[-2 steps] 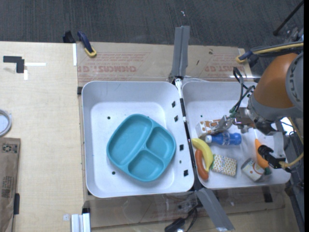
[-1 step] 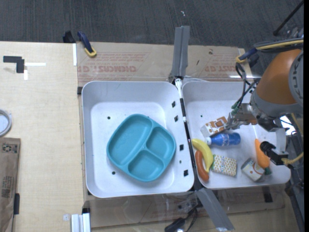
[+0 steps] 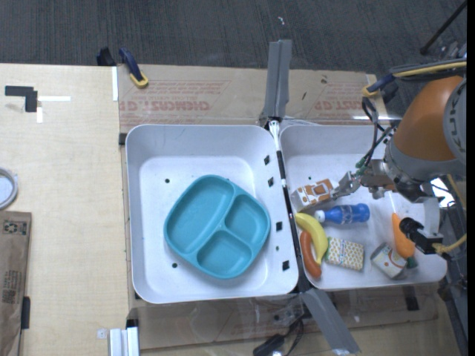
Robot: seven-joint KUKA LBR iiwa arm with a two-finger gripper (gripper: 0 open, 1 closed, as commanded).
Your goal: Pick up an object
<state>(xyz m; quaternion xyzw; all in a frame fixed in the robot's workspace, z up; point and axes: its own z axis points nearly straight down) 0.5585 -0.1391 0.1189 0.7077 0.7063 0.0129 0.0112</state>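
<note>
My gripper (image 3: 345,186) reaches in from the right over the right bin (image 3: 326,136). Its tip is just right of a small orange-and-white carton (image 3: 312,193) and just above a blue bottle (image 3: 345,214) lying on its side. Whether it touches either one is unclear. Below them lie a yellow banana (image 3: 313,232), a red sausage-shaped toy (image 3: 310,258) and a speckled rectangular block (image 3: 346,253). Toward the bin's right side are an orange carrot (image 3: 403,237) and a small grey can (image 3: 387,262).
The left bin (image 3: 145,199) holds a blue divided plate (image 3: 217,226). A grey divider post (image 3: 278,80) stands between the bins at the back. The arm's orange band (image 3: 430,117) and cables hang over the right bin's far right corner.
</note>
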